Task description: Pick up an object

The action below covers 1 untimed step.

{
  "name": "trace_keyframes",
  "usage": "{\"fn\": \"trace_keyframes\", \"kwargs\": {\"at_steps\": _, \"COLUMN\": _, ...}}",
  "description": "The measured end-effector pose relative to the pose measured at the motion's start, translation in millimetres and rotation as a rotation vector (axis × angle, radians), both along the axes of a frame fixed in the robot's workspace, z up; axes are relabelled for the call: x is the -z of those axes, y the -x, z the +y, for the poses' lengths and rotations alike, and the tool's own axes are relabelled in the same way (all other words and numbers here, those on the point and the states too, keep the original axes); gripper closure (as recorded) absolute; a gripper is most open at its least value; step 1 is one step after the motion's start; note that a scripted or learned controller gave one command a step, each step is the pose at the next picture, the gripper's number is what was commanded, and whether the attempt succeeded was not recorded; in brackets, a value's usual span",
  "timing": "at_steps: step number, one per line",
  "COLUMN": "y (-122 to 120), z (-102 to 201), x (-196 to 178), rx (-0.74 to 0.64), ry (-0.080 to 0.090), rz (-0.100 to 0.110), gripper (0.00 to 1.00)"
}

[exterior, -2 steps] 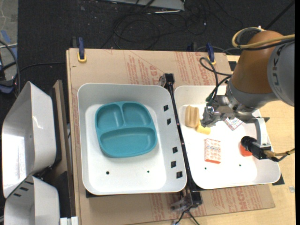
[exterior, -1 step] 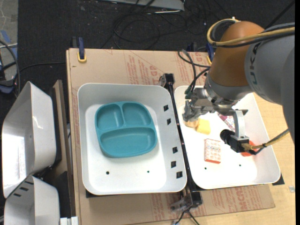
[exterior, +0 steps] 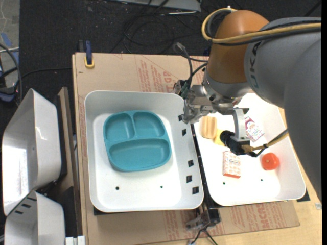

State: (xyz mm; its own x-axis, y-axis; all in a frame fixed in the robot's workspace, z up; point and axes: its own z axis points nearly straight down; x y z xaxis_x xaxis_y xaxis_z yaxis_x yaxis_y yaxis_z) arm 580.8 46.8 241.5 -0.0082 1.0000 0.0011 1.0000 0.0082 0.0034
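Frontmost: small white-and-orange carton (exterior: 231,165) in right white bin (exterior: 265,193) | orange round ball (exterior: 270,161) near it | teal divided plastic plate (exterior: 137,140) in left white bin (exterior: 97,137) | gripper (exterior: 190,110) over bins' shared wall, grip state: cannot tell

Right bin (exterior: 255,193): far side hidden under the arm (exterior: 286,50), which is itself cut off at the right edge. Yellow item (exterior: 223,136) beneath the arm: partly covered, kind unclear. Packet (exterior: 254,129) and carton (exterior: 231,165) nearby: print too small to read. White tubs (exterior: 25,137): cut off at the left edge.
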Motion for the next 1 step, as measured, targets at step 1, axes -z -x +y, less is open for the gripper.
{"fn": "trace_keyframes", "kwargs": {"at_steps": 1, "y": -15.2, "z": 46.2, "x": -5.1, "rx": 0.001, "ry": 0.0, "rz": 0.0, "gripper": 1.0}}
